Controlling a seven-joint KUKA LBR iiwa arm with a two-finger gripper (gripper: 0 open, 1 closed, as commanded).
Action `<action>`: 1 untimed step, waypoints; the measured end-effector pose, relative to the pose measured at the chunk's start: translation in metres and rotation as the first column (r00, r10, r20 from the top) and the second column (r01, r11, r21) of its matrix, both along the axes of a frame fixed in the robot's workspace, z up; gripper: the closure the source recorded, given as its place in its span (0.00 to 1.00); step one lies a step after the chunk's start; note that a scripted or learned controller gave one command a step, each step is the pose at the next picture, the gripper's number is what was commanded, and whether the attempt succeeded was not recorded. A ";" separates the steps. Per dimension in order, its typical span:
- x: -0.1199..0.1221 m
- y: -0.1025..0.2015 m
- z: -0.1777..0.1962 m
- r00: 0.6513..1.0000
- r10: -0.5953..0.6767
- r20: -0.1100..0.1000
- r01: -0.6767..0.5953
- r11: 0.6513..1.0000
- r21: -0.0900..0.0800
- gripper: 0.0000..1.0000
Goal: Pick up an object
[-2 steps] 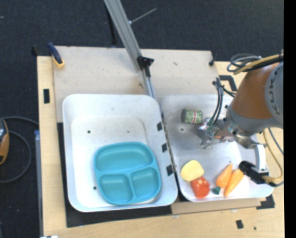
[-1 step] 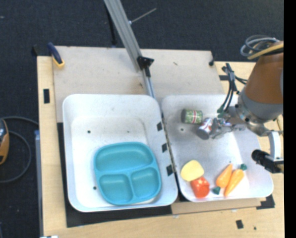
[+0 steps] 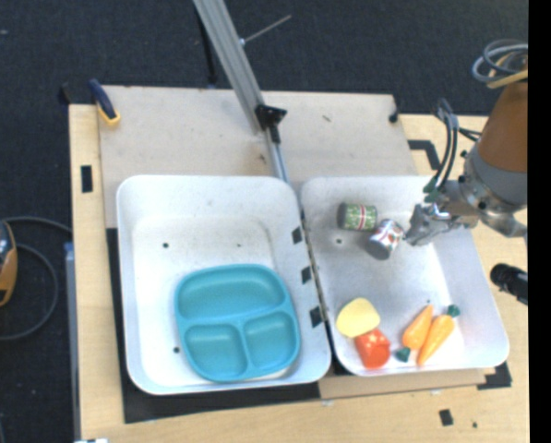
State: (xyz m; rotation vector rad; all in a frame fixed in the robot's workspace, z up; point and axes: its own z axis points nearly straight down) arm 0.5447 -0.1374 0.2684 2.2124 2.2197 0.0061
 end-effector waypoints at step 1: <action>0.018 0.041 -0.001 1.000 0.003 -0.006 -0.003 1.000 0.003 1.00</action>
